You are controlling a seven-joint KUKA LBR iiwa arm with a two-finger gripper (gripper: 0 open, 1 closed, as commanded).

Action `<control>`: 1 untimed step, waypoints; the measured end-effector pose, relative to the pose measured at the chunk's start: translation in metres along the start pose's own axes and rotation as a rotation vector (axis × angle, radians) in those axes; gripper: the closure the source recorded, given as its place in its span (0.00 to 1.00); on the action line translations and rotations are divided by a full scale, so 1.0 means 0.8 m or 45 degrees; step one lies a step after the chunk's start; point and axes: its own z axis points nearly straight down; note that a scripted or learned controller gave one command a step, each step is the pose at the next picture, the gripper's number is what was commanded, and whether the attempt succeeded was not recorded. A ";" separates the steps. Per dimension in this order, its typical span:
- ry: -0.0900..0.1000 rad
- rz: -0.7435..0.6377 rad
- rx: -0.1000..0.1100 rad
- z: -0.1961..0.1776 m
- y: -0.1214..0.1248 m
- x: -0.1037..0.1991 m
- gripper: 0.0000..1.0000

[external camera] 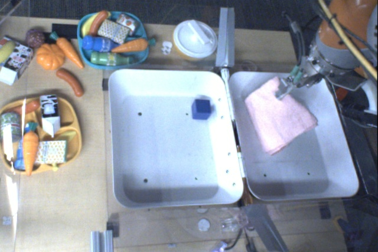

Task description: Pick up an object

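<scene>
A pink folded cloth lies in the right bin, spread from its upper middle towards the centre. My gripper reaches in from the upper right, and its tip is at the cloth's far right corner, touching or just above it. A small blue cube sits in the left bin, near its upper right part, far from the gripper.
A grey divider post stands behind the seam between the bins. A white lidded bowl and a blue bowl of toy food sit behind the left bin. More toy food lies at the far left, with a yellow plate.
</scene>
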 end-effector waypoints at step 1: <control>0.001 -0.054 0.002 0.041 0.063 -0.018 1.00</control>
